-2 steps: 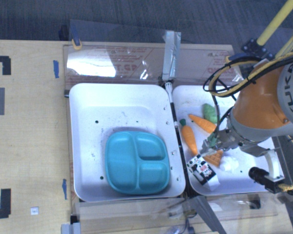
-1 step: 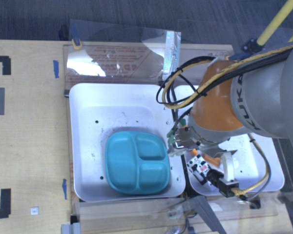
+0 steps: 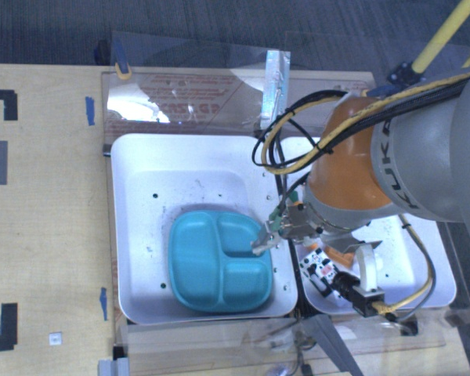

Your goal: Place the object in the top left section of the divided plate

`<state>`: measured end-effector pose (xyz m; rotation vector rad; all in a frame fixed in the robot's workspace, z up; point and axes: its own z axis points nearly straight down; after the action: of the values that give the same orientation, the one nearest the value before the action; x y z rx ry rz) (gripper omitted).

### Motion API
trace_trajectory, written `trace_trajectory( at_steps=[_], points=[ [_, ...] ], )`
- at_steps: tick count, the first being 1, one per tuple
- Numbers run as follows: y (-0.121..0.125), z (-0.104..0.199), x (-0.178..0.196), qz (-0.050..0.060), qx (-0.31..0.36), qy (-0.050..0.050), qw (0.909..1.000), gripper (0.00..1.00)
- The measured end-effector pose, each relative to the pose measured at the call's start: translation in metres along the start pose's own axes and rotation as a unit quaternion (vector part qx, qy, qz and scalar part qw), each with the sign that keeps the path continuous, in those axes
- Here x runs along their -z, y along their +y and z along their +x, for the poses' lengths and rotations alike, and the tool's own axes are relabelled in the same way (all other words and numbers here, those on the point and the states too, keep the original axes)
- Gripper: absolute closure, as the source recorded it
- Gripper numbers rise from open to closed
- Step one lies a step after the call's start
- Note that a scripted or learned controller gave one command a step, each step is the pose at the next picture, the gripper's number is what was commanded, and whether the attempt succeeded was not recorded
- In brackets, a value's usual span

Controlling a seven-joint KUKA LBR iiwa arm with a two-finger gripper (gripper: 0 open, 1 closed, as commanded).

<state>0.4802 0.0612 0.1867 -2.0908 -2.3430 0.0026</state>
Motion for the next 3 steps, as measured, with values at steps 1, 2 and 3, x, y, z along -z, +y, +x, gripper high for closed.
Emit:
trace_trajectory(
  at_steps=[1, 2, 3],
  points=[
    [-0.010, -0.092, 0.065, -0.001, -0.048, 0.000, 0.9988, 0.00],
    [-0.008, -0.091, 0.073, 0.000, -0.045, -0.001, 0.9990, 1.00],
    [-0.005, -0.034, -0.006, 0.003, -0.101, 0.001, 0.9948, 1.00]
  ],
)
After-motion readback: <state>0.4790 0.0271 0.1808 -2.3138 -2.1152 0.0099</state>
